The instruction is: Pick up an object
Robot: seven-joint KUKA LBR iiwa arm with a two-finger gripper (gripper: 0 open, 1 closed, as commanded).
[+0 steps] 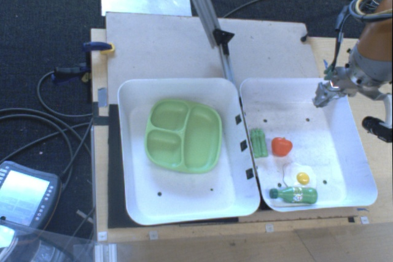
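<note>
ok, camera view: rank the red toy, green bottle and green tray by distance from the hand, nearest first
From the hand, at the right bin's far right edge:
1. Red toy, middle of the right bin.
2. Green bottle, lying at that bin's near edge.
3. Green tray, in the left bin.

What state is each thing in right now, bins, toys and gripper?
Green divided plastic plate: lying flat in the left white bin, nothing on it.
Green ridged block: lying in the right white bin.
Red-orange rounded toy: resting beside the block.
Fried-egg toy: flat, yolk up.
Green plastic bottle: on its side.
Gripper: over the right bin's far corner, holding nothing.
</note>
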